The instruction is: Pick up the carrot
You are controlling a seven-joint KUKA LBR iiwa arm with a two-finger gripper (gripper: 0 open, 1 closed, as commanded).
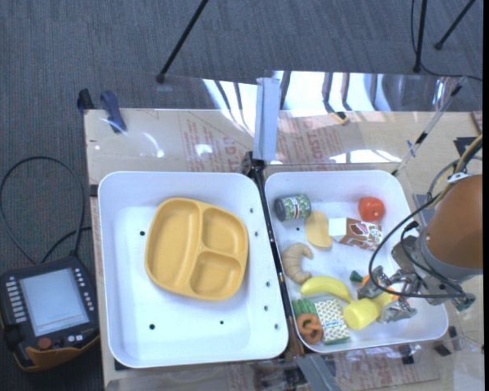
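Landmark: banana, lying near the middle of the right bin.

Jaws sit just right of the banana, low over the bin's near right part, under the orange band of the arm. The linkage and cables there blur together; cannot tell how far apart the jaws stand, or whether anything is between them. A yellow lemon-like piece lies just below-right of the banana, touching or nearly touching the jaws' left side.

Carrot: a small orange-and-green piece just right of the banana's upper end, close to the jaws on their left. It is small and partly hidden, so this identification is tentative.

Other items relative to the banana: croissant just above-left; can well above-left; tomato well above-right; green box just below; pretzel below-left.

Left bin well left of the banana holds a yellow tray.
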